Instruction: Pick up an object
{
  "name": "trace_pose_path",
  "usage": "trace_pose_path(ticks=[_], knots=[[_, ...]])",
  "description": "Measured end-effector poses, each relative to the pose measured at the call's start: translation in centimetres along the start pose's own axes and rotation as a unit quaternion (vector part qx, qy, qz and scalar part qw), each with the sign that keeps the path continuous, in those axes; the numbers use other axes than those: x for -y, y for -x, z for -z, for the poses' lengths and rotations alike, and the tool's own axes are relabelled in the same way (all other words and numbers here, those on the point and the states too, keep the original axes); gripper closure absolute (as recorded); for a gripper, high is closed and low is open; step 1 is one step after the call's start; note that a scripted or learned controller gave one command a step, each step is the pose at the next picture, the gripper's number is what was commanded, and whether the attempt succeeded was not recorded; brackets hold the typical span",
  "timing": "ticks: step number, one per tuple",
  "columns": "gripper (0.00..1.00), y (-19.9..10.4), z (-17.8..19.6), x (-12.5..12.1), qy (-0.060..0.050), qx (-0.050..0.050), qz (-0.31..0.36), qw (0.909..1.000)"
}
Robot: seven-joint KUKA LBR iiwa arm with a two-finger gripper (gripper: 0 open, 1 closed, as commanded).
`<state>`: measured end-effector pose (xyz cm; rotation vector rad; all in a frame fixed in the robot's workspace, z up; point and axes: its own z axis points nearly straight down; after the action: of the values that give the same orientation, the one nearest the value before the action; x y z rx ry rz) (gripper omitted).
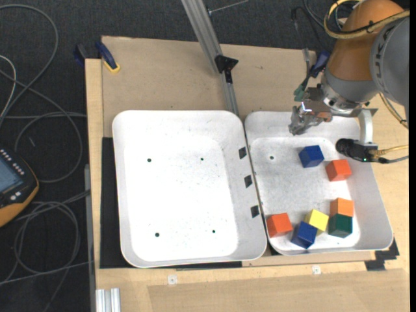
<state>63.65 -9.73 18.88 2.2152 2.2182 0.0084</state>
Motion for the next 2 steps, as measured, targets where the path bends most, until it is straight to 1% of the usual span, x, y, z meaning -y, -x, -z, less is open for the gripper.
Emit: trace_pose_path(ticks=[1, 2], knots=[[1.0, 0.0, 5.5, -0.2, 0.0, 0.0, 0.0, 1.0], [1.0, -5.2, 4.5, -0.8, -0.005, -0.001, 0.002, 1.0]])
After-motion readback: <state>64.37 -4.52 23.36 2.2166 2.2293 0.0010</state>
